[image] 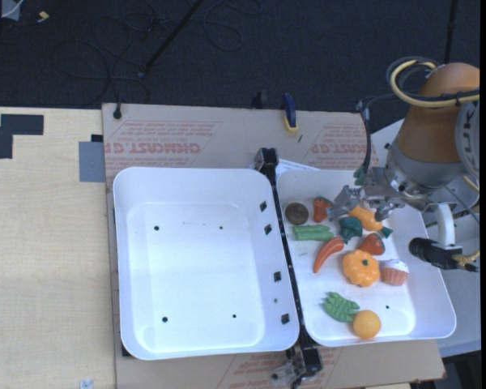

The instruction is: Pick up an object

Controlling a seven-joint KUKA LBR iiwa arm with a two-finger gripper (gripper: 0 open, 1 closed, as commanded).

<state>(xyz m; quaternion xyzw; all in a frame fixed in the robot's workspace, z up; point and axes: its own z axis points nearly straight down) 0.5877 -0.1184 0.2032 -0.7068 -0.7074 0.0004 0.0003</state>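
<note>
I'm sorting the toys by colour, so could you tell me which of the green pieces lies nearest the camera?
The ridged green leafy piece, beside the orange ball; the green pod lies farther back.

Both bins (pixel 194 186) were plain white. In the right bin (pixel 429 314) lay an orange pumpkin (pixel 360 268), an orange ball (pixel 366 324), a red-orange chilli (pixel 327 254), a green cucumber (pixel 311 233), a brown disc (pixel 296 212) and a green ridged leaf (pixel 339 306).

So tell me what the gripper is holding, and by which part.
Cannot be told: the gripper is low in the right bin over the toy food, at the orange piece, but no hold is visible.
</note>
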